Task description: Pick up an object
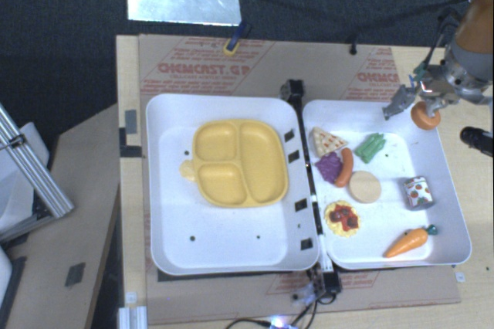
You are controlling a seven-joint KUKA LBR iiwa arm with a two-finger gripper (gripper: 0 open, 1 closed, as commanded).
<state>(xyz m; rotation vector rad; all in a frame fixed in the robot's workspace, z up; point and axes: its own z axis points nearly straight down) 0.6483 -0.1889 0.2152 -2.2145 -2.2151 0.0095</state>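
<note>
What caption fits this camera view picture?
Robot gripper hovers by an orange ball above toy food, beside a yellow tray.

The arm (472,49) at the far right is grey metal with an orange band above its wrist. Its gripper (413,100) has grey fingers, with small green and red marks on the body.

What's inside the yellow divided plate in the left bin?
Nothing visible: the yellow divided plate shows three bare compartments. The bin floor beneath it is covered.
</note>
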